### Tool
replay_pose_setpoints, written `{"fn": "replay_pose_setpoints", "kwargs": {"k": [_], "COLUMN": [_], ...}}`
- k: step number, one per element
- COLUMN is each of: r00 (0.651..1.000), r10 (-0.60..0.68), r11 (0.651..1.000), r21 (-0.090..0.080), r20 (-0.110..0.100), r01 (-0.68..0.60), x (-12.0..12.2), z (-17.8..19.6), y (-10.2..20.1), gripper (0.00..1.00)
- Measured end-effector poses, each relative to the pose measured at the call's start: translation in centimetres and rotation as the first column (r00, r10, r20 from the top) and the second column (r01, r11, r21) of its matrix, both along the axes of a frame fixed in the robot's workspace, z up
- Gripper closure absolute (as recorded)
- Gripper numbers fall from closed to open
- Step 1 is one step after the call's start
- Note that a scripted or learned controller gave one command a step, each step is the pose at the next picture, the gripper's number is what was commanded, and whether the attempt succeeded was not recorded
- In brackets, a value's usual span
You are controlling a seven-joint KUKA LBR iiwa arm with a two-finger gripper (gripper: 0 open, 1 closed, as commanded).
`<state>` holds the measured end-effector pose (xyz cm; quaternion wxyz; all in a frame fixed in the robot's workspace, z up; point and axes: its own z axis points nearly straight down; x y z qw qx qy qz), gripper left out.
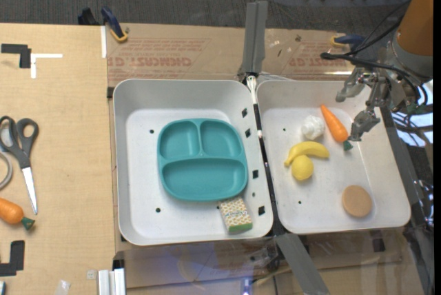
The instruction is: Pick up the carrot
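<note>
Lying tilted in the right bin (386, 218), the carrot (334, 123) sat beside a white lump (313, 127) above the banana (308, 150). The gripper (363, 123) hovered just right of it, fingers spread, pinching nothing; straddling the carrot's middle across its width would suit best.

L bin (124, 149): divided plate (202, 159) in middle; sponge (236, 215) just in front of plate, at front wall.
R bin (386, 211): carrot (334, 123) at back, tilted; ball (313, 127) just left of it; banana (307, 150) in front of ball, lemon (302, 169) touching banana's front; round disc (357, 201) front-right, apart.
Gripper (363, 123): just right of carrot, over R bin.
Bench, left of bins: scissors (21, 152); 2nd carrot (12, 212) in front of them.
</note>
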<state>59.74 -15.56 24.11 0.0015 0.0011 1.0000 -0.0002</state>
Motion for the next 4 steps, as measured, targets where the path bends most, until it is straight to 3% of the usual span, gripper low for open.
{"fn": "replay_pose_setpoints", "kwargs": {"k": [1, 2, 3, 4], "r00": [0.993, 0.993, 0.996, 0.996], "r10": [-0.120, -0.116, 0.089, 0.090], "r11": [0.993, 0.993, 0.996, 0.996], "r21": [0.000, -0.001, 0.000, 0.000], "r20": [0.000, 0.008, 0.000, 0.000], "r01": [0.120, 0.116, -0.089, -0.090], "x": [3.7, 4.0, -1.5, -1.5], "z": [-14.2, -13.0, -14.8, -14.8], "y": [-3.5, -3.4, -4.6, -4.6], "gripper": [0.00, 1.00, 1.00, 0.00]}}
